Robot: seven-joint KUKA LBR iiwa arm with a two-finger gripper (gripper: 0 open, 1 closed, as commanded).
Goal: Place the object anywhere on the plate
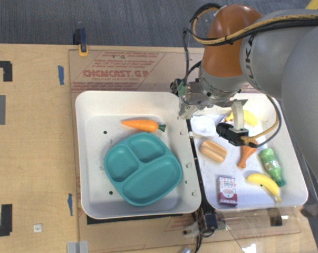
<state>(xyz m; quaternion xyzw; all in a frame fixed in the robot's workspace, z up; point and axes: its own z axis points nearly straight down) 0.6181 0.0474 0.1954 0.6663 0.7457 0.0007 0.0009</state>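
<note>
Carton point(227, 191): upright at the right bin's near edge, beside a banana point(265, 184).
Plate point(143, 167): teal, three compartments, in the near half of the left bin point(90, 141).
Bottle point(270, 164): green, by the right bin's right wall.
Bun point(213, 151): just right of the divider between the bins.
Carrot point(141, 125): lies just beyond the plate's far rim, long axis left to right, leafy tip toward the divider; probably the object to place.
Gripper point(186, 109): over the divider near the far end, just right of the carrot's tip; whether it is spread or closed I cannot tell.
Room: bench board beyond, then grey carpet.
</note>
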